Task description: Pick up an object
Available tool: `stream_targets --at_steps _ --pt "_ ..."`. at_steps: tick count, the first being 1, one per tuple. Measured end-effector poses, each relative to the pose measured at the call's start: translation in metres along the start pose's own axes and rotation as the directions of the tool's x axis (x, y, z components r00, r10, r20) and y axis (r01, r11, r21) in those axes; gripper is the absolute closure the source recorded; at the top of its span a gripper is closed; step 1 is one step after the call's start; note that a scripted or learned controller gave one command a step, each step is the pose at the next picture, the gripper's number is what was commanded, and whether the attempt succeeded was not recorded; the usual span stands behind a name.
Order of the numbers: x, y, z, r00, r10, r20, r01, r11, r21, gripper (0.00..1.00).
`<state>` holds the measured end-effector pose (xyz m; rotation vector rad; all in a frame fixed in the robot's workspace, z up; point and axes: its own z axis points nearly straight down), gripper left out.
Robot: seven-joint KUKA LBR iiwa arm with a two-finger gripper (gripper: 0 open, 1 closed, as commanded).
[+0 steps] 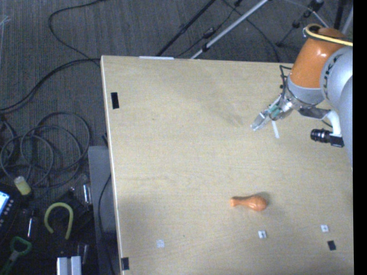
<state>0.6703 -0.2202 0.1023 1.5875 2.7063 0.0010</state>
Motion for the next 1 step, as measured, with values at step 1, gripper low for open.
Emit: stream_targets --at_steps 1 --pt "0.0438 0.0239 -0.0705 1.000 0.030 -0.002 -0.030 1.000 0.000 1.00"
